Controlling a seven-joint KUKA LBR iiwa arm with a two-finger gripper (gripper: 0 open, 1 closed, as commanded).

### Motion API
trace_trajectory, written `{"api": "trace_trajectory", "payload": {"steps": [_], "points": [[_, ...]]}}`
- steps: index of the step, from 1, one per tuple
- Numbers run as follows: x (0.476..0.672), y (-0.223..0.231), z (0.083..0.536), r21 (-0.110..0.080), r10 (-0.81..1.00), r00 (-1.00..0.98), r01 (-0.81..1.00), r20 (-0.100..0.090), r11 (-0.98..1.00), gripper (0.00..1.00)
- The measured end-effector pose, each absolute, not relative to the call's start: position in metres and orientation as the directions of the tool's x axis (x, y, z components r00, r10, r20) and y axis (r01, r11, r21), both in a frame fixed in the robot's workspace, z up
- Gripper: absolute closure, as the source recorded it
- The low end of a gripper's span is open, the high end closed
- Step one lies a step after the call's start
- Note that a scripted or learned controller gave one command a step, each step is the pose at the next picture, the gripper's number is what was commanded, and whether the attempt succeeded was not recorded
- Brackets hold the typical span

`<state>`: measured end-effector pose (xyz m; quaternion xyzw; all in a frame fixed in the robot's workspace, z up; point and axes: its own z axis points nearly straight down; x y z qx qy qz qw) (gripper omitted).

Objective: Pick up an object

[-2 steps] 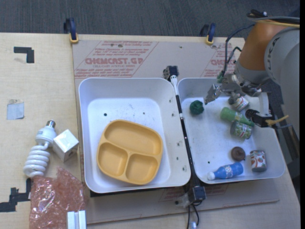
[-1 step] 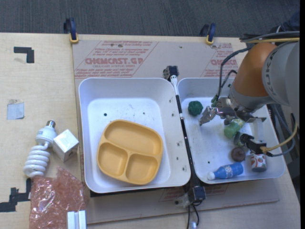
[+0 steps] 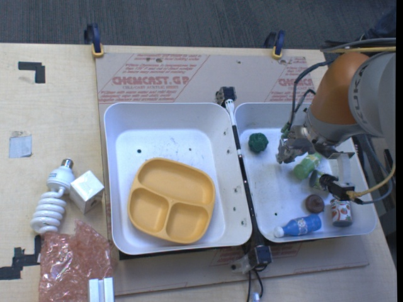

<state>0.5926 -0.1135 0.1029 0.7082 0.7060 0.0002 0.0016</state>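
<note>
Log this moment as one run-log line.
arm: over right bin | gripper: above bin floor, beside light green object | grasp: unconfirmed | left bin: yellow tray

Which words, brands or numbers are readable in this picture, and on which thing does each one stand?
"CHEMCAST G.P": red print on the brown board behind the left bin; the smaller red lines around it are too blurred to read.
Red print again on the board behind the right bin, partly hidden, not readable.
Blue bottle and small can: labels too small to read.
Light bulb: no readable text.
</note>
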Motion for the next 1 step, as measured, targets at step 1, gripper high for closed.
{"api": "trace_trajectory", "payload": {"steps": [1], "points": [[0.5926, -0.1133, 0.1028, 0.002, 1.0, 0.003, 1.0, -0.002, -0.003, 0.0]]}}
